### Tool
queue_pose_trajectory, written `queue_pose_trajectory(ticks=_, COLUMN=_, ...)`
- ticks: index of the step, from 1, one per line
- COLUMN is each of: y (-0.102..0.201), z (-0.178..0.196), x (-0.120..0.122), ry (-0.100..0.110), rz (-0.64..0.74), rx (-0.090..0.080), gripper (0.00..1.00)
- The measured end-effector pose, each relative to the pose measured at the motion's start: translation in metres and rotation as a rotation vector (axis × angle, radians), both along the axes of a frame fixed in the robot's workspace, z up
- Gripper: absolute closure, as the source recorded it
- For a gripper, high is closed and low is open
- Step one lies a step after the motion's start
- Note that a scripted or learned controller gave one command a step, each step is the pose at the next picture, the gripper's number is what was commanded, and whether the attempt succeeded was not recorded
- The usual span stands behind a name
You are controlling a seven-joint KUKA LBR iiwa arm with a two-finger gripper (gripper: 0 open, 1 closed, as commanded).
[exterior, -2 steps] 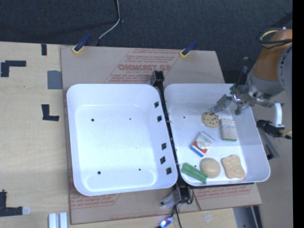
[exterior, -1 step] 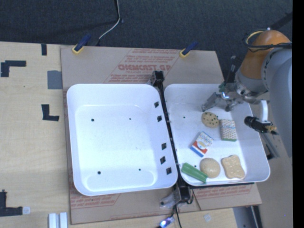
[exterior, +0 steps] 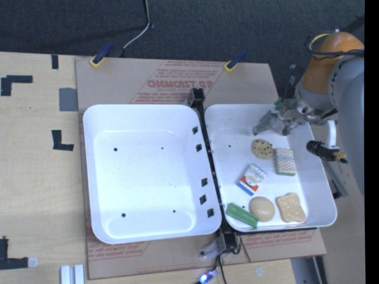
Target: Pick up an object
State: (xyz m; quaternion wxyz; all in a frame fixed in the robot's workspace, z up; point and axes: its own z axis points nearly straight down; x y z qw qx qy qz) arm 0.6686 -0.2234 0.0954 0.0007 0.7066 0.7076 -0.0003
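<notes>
My gripper [exterior: 273, 122] hangs over the far end of the right bin [exterior: 228, 120], arm coming in from the right with the orange band up near the top corner. From this angle the two fingers look spread apart, one poking left toward the bare bin floor and one nearer the wrist, and nothing sits between them, so I'm holding nothing. All the pickable stuff is bunched in the right bin, toward the near half: a round speckled cookie [exterior: 262, 148] closest to me, just below and slightly left of the fingers, not touching them; a green-and-white sponge block [exterior: 285, 161] just beside the cookie on its right; a small red-white-blue packet [exterior: 253, 178] lying tilted in the middle; then along the near wall a green stick [exterior: 241, 215], a tan bun [exterior: 262, 209] and a slice of toast [exterior: 291, 208], those last two almost touching. The left bin [exterior: 95, 158] is just white floor with a few dark dots. My guess is that the things lie loose and scattered because they were dropped in for grab tries, flat on the floor, none stacked. Task looks not yet started: nothing lifted. The cookie is the nearest target, I'd judge; it needs a short move toward the near side and then down. It's flat and low, so the fingers could slide off it or scrape the floor.
</notes>
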Motion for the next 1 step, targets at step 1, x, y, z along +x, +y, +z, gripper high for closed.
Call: queue_pose_trajectory(ticks=1, y=0.0268, z=-0.0104, x=0.0001, ry=0.000, rz=0.001, rx=-0.002, gripper=0.00)
